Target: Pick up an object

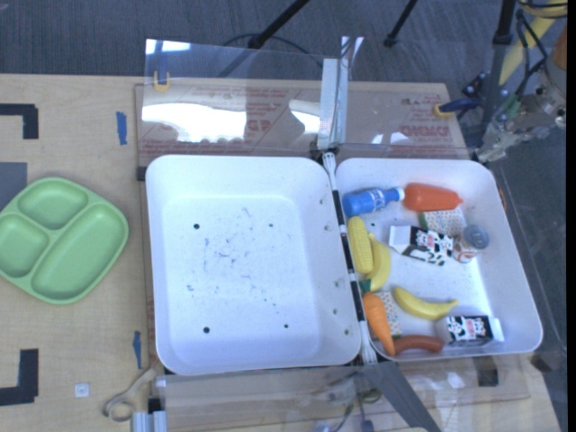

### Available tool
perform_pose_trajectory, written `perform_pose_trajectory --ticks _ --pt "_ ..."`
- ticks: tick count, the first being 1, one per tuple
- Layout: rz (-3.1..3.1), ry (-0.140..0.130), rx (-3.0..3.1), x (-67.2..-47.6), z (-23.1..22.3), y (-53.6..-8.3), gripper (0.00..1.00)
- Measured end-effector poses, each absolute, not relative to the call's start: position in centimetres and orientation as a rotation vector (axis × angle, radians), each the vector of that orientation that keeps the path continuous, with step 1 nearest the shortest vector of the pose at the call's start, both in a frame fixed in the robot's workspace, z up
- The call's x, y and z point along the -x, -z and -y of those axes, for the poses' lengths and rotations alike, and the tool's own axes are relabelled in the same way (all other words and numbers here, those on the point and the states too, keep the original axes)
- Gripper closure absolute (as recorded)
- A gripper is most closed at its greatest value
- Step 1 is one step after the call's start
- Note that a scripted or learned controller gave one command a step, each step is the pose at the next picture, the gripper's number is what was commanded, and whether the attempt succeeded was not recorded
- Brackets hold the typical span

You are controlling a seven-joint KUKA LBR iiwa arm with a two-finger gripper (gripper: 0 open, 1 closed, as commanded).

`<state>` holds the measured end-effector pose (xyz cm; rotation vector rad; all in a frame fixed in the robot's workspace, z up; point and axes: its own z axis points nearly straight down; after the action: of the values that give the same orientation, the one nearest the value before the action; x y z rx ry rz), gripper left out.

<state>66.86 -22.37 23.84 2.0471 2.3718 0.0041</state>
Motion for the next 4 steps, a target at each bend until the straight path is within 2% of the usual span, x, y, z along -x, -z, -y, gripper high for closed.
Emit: perform_pose_trajectory --ticks 1,2,3,4 --pt "-2.368 -0.007 -2.042 -67.0 22.4 -25.0 1.00" --pt "-2.403 -0.002 -2.019 -66.8 22.2 -16.5 1.00" --pt "-2.401 -0.006 -2.013 -67.0 22.1 -17.7 1.00" --pt "-2.402 -0.005 -2.013 -67.0 22.1 -17.7 0.00"
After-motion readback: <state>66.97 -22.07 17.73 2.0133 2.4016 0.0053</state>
